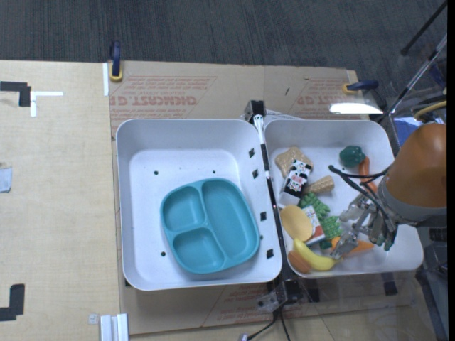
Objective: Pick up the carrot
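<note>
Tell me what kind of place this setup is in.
Most likely a robotics lab test bench: two white bins sit clamped on cardboard, one holds a teal divided plate, the other toy food such as a banana, with the gripper reaching in.

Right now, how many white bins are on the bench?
2. The left bin holds a teal divided plate. The right bin holds a heap of toy food, with the pincer down among it. Nothing seems to hide another.

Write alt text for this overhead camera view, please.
A robot gripper reaches down into the right white bin among toy food, near a banana and an orange carrot. The left bin holds a blue divided plate.
</note>
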You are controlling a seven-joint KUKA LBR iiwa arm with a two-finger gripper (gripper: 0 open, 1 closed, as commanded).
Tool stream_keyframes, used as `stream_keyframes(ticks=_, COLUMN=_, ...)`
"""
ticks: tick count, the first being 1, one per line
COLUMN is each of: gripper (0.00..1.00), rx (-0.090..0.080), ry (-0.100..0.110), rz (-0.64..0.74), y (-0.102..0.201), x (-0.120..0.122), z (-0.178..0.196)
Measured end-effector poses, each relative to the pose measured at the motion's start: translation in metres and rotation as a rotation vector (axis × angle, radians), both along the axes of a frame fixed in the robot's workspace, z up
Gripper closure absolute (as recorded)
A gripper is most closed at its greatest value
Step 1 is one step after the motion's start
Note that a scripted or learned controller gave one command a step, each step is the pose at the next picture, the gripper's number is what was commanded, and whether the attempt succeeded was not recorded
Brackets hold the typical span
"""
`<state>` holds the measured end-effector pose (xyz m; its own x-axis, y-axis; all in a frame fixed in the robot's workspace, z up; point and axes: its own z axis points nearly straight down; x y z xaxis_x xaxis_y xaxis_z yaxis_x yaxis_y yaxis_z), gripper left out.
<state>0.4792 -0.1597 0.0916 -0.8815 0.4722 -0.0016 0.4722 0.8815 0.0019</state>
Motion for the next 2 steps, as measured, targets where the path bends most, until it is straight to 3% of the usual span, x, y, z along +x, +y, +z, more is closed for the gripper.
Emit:
stream_keyframes(ticks=1, gripper=0.0, rx=0.009, ry=0.005, rz=-0.694, y=-0.057, x=0.001, z=0.0)
stream_keyframes(ticks=2, gripper=0.0, rx=0.001, ry=0.004, rz=-0.825, y=-0.012, x=-0.001, z=0.0)
